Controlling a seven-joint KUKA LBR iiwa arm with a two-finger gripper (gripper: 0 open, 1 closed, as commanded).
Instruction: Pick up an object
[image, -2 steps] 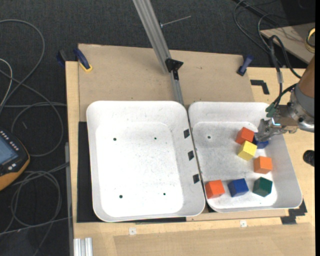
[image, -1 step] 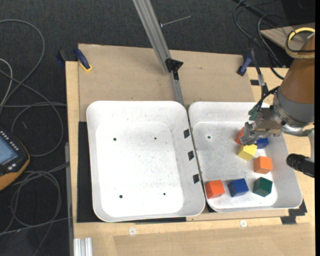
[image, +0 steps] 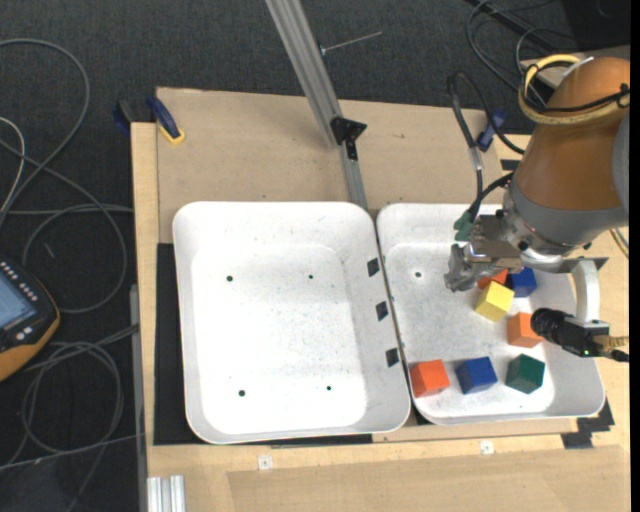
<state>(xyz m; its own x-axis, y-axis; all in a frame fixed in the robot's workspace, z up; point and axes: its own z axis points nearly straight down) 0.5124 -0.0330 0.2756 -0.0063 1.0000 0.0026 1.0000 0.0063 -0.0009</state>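
Gripper (image: 462, 268) sits in the right bin (image: 420, 232), centre-right of the frame, hanging under the orange-banded wrist that comes in from the upper right. Whether it is wide or narrow I cannot tell; the metal head hides that, and no block is visibly held.

Same view, the candidates: a yellow block (image: 494, 300) lies just below and right of the gripper, very near, possibly touching the head, hard to say. It is turned cornerwise to the bin edges, so no clear long axis. A blue block (image: 523, 281) is just beyond it to the right, partly under the wrist. An orange block (image: 524, 328) sits lower right of the yellow one. Along the bin's lower edge, well apart from the gripper: another orange block (image: 431, 377), a blue block (image: 477, 374), a green block (image: 525, 373), left to right.

Left bin (image: 200, 240) takes the middle of the frame.

Judgement: yellow block is nearest target; the move turns on a short shift toward lower right before descending. Tight neighbours on its right side could get bumped.
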